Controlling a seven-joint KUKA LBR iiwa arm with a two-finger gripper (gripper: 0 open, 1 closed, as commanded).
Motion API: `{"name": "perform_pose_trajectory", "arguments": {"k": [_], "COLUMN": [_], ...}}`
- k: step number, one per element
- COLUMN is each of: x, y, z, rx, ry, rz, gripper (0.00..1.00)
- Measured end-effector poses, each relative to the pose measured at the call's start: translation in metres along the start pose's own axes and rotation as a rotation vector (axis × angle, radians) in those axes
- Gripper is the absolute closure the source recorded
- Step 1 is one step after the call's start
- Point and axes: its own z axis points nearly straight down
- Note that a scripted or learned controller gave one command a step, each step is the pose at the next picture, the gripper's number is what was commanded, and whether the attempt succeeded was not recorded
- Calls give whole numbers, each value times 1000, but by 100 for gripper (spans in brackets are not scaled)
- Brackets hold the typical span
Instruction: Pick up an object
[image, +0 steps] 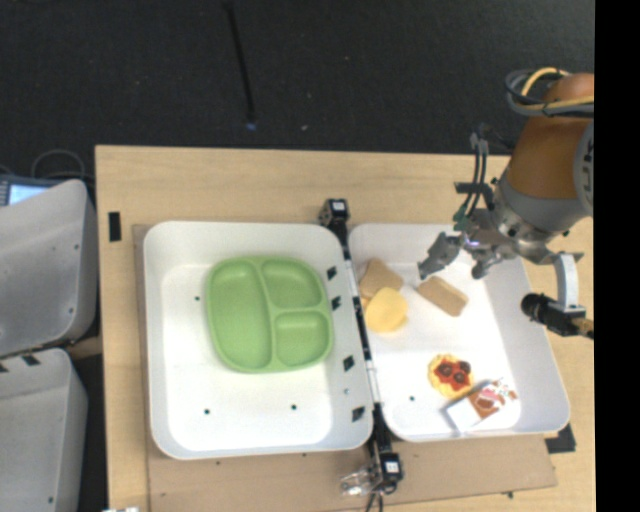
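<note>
My gripper (462, 258) hangs over the back of the right bin (530, 400), its two fingers spread apart with nothing between them. Just below it lies a tan block (442, 296), tilted. Left of that are a brown bread-like piece (377, 275) and a yellow round piece (386, 312), touching each other near the bin's left wall. Toward the front lie a small pizza-like piece (450, 373) with red and dark spots and a white and red packet (482, 402).
The left bin (180, 400) holds a green divided plate (270, 313). A black clamp (334, 212) sits at the back between the bins and a connector (385, 466) at the front. A grey casing (40, 265) stands at the far left.
</note>
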Motion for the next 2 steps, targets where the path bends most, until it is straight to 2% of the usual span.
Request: {"name": "perform_pose_trajectory", "arguments": {"k": [2], "x": [4], "y": [-16], "z": [93], "rx": [4], "ry": [-1], "rz": [4], "gripper": [0]}}
